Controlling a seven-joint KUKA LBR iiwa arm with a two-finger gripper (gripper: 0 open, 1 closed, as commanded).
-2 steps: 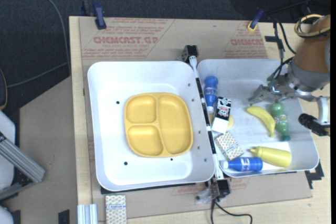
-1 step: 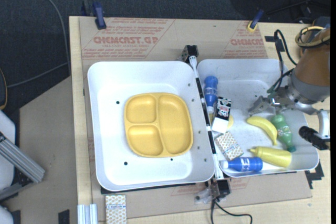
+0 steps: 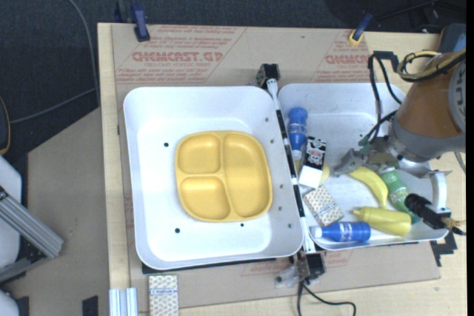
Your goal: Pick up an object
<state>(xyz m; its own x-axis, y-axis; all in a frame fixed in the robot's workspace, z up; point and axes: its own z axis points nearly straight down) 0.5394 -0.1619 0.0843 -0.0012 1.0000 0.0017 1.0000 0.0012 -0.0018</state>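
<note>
The curved yellow plastic banana [image 3: 372, 184] is judged the likeliest object of the pick — it lies in the right-hand shallow white bin [image 3: 335, 101], just below the two-finger gripper [image 3: 354, 159], which is lowered into that bin from the grey arm with its orange band [image 3: 429, 111]. Whether the gripper is spread or pressed together cannot be told, and nothing is seen held by it. Close around the banana are noted a yellow squeeze bottle with a black cap [image 3: 389, 219], a blue plastic bottle lying on its side [image 3: 344, 232], a green item [image 3: 394, 185] partly hidden, a patterned flat packet [image 3: 323, 204], a small white block [image 3: 310, 176], a black-and-white printed carton [image 3: 315, 152] and an upright blue bottle [image 3: 297, 126] by the bin's left wall. The left-hand white bin [image 3: 148, 159] holds a yellow three-compartment plate [image 3: 222, 176]. For the step to be done well, the descent should be centred across the banana's narrow width, not along its curve — neighbouring items touch or nearly touch it, so a skewed closure would likely catch the green item or push the banana aside.
</note>
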